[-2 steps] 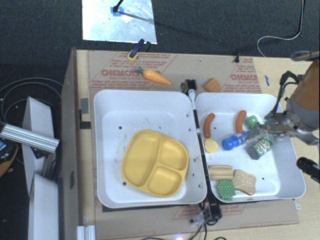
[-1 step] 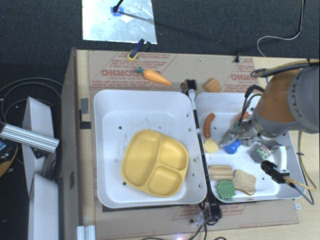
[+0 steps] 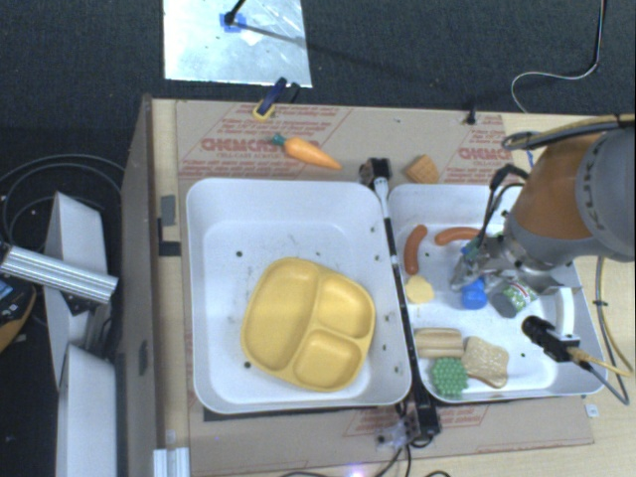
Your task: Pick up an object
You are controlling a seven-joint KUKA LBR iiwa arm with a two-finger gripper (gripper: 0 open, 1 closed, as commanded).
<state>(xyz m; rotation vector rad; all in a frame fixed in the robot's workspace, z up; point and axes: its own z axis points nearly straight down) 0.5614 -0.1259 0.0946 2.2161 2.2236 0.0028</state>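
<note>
**A:** You have the gripper [image 3: 475,269] low in the right bin [image 3: 517,391], with the grey arm [image 3: 571,202] reaching in from the right. Right by its tip sits a small blue object [image 3: 474,295].

**B:** Is it pinching that?

**A:** You can't tell from here; the tip is a blur, and the blue object may be touching it or just beside it.

**B:** What else is in there?

**A:** 2 sausages [image 3: 414,248], a pale yellow piece [image 3: 420,290], a bread roll [image 3: 439,343], a green studded ball [image 3: 449,377], a cracker-like slab [image 3: 486,362] and a green-labelled can [image 3: 513,297]. The left bin [image 3: 214,266] holds a yellow divided tray [image 3: 306,322]. Behind the bins, on the cardboard, lies a carrot [image 3: 306,151].
</note>
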